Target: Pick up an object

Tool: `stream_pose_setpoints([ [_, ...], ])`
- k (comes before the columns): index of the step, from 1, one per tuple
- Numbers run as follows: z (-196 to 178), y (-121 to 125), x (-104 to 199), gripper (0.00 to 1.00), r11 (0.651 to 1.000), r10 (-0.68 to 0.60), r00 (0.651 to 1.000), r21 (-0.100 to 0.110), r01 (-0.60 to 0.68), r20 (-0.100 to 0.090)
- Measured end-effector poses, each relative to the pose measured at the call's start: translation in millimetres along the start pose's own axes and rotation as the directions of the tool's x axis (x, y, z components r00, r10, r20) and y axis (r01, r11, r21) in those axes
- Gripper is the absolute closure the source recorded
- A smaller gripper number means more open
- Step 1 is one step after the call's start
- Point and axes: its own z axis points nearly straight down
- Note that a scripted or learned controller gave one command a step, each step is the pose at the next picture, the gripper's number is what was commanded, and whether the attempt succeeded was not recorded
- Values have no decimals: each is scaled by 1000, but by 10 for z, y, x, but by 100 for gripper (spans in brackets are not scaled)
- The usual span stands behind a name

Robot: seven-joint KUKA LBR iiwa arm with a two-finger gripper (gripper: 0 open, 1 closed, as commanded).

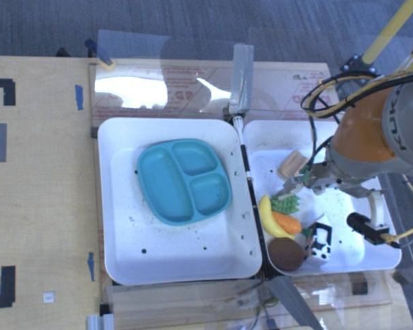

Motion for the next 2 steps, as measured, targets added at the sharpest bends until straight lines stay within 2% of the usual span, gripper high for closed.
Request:
stream_pose_setpoints([
  [1,92,-376,-42,0,999,-44,999,0,44,2],
  [2,-10,-360,-32,100,999,-45,999,-3,45,1],
])
